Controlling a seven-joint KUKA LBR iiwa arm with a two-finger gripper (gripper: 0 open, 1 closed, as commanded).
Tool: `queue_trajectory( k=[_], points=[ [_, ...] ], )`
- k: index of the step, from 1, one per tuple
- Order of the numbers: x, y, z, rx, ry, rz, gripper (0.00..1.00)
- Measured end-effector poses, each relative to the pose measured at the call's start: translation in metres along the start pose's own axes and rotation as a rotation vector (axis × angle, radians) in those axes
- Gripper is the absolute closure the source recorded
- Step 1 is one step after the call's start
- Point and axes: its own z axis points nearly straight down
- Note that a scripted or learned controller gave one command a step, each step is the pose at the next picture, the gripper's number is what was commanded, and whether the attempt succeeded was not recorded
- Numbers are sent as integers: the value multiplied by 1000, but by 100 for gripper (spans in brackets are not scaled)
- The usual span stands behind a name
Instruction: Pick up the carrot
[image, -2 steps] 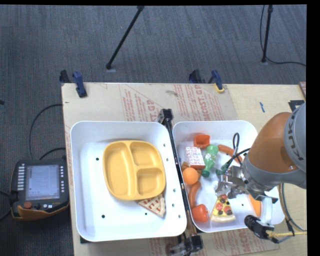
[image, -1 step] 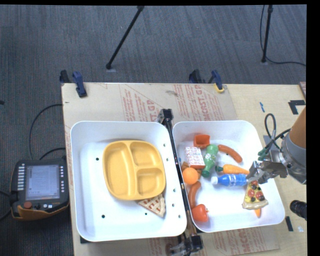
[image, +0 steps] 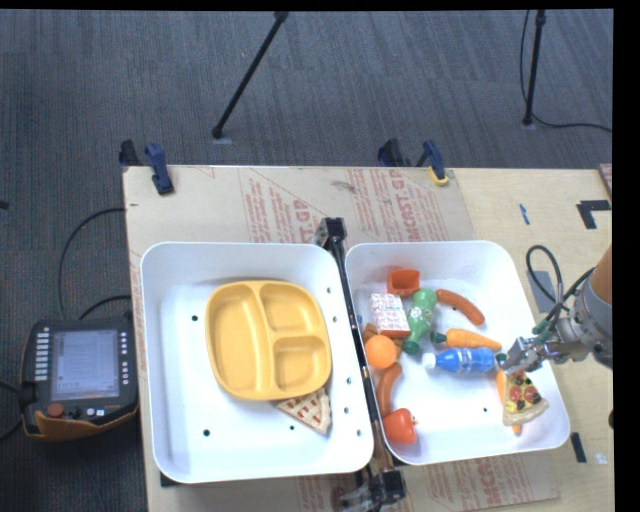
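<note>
Lying just left of jaws: carrot

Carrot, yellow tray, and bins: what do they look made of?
Carrot: likely moulded plastic toy, smooth uniform orange with a green tip. Yellow tray: probably plastic, three moulded compartments, matte even colour. Bins: white, smooth, rounded corners, apparently plastic; can't confirm.

Dark grey carpet surrounds the cardboard-covered worktop. Blue clamps grip its far edge, tripod legs stand behind, and cables trail left.
</note>
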Motion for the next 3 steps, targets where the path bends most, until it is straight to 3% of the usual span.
queue_trajectory(
  k=[1, 2, 3],
  points=[
    [62, 4, -1, 2, 1, 301, 100],
    [-11, -1, -7, -1, -1, 156, 100],
    [39, 3, -7, 1, 0, 641, 100]
  ],
)
